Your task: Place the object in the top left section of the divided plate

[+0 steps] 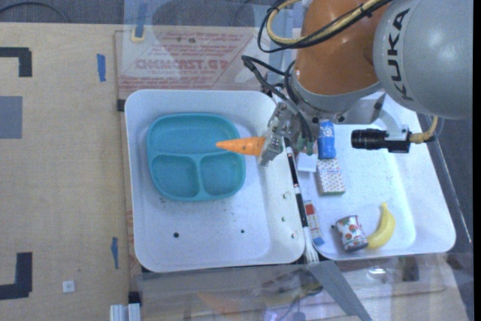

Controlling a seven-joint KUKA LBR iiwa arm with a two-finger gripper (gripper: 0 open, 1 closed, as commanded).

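Over divided plate (197, 158): carrot (242, 146), butt hidden by end effector (270, 146).

Orange carrot (240, 146), tapered, lay roughly level with its pointed tip aimed left over the plate's right rim, thick end pinched in the tool (269, 147). Teal divided plate (174, 175), rounded, three sections, sat flat in the left white bin.

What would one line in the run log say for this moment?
gripper: shut on carrot | carrot: over right rim of divided plate | plate: in left bin | placement: not yet done
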